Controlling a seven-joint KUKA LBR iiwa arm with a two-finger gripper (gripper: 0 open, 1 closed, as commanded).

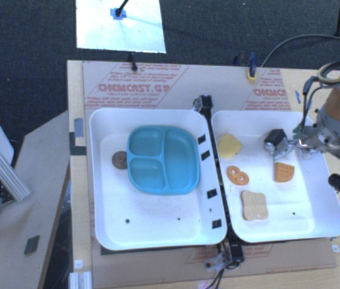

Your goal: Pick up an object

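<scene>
The right bin (323,218) holds a pale yellow lump (229,144) at its far left, an orange pretzel-shaped piece (238,176), an orange wedge (284,172) and a beige toast-like slice (254,205) toward the front. My gripper (302,144) hangs over the far right part of this bin, just beyond the orange wedge and slightly to its right. Nothing shows held in it. The grey arm with its orange band reaches in from the right edge.
The left bin (106,221) carries a blue divided plate (162,159) with a small brown disc (120,160) beside its left rim. A black-marked divider (213,173) runs between the bins. Open floor lies at the front right of the right bin.
</scene>
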